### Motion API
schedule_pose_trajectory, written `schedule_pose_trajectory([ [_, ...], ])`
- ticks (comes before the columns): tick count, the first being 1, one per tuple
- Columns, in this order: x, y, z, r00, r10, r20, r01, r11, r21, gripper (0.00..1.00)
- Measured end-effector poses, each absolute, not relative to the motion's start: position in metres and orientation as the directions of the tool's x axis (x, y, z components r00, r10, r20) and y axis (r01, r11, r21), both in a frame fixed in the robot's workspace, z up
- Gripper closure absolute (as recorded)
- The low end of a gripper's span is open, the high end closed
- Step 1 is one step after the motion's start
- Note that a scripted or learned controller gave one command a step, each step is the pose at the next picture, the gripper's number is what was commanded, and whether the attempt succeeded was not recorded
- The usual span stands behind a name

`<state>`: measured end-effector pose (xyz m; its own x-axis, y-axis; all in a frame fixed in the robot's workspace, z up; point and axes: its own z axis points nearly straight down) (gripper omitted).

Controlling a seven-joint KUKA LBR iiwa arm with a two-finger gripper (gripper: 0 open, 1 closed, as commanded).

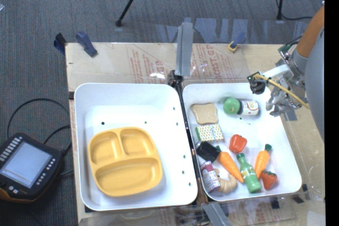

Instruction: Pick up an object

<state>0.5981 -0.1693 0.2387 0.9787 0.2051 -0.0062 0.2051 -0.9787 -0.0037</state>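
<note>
The left shallow white plastic bin (pixel 85 114) holds a yellow plastic tray with three compartments (pixel 125 160), and no graspable small item lies beside it. The right shallow white plastic bin (pixel 288 152) carries all the candidates, so the pick belongs there.

The grey arm with its orange band (pixel 313 42) reaches in over that bin's far right corner, with the two-finger gripper (pixel 280 99) above the right wall, apart from every object. Whether the claw is open or closed cannot be told from this view.

The easiest target looks to be the round green plastic apple (pixel 231 106), near the gripper though touching a small white-labelled bottle (pixel 250 108). The red toy pepper (pixel 238 143) stands clear of its neighbours and may suit a straight descent better.

The orange toy carrot (pixel 229 165), the green plastic bottle (pixel 249 173) and the smaller orange carrot (pixel 261 161) crowd together; closing there risks catching two.
</note>
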Motion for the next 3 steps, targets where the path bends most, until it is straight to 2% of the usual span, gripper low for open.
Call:
schedule_pose_trajectory([
  [2,0.600,-0.164,0.256,0.975,0.220,-0.013,0.220,-0.976,-0.008,1.00],
  [3,0.617,-0.213,0.426,0.891,0.454,0.003,0.454,-0.891,0.002,1.00],
])
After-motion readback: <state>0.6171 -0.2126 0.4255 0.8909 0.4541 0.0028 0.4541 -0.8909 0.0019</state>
